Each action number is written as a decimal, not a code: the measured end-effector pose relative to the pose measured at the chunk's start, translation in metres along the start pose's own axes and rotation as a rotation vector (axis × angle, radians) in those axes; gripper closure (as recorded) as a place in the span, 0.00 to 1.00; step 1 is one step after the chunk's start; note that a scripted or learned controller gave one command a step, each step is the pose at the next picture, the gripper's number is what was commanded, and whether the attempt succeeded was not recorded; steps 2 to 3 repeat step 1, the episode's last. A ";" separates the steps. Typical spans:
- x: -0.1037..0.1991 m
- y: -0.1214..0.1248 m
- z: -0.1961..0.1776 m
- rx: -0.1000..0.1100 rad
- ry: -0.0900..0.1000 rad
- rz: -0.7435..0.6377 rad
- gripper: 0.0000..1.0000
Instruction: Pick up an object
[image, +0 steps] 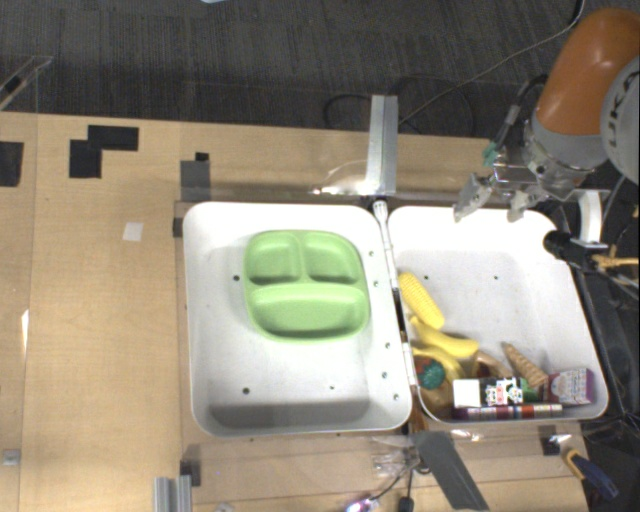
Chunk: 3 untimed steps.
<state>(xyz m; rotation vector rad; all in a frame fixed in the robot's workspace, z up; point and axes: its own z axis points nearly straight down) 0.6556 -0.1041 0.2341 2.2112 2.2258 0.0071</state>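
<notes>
The gripper (492, 197) hangs above the far rim of the right bin (520, 275), near that bin's back edge. Its two fingers stand apart, and nothing lies between them; the jaws are open and empty.

The candidate objects lie well apart from the gripper, crowded along the near and left sides of the right bin. A corn cob (419, 298) lies against the left wall, with a banana (447, 346) just beside and below it. A small teal ball (432, 375) sits near the bin's near-left corner. Along the near wall lie a marker (520, 409), a small carton (488, 392), an ice-cream cone (526, 366) and a small purple-and-white pack (571, 383). The left bin (210, 300) holds a green divided plate (304, 284).

Recommended procedure, as judged from this layout:

1. Select a target with free space on two opposite sides. The corn cob qualifies best (its upper end stands clear of the banana).
2. Align the finger gap across the cob's narrow width, not along its length.
3. Descend with the jaws fully open, keeping clear of the bin wall.
4. Close only when both fingers flank the cob.

Caution: the items at the near wall touch or overlap; a descent there risks pinching two at once or jamming a finger against the rim.
</notes>
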 end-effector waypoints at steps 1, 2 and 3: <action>0.020 -0.084 0.114 0.003 0.000 -0.132 0.00; 0.020 -0.084 0.114 0.003 0.000 -0.132 0.00; 0.020 -0.084 0.114 0.003 0.000 -0.132 0.00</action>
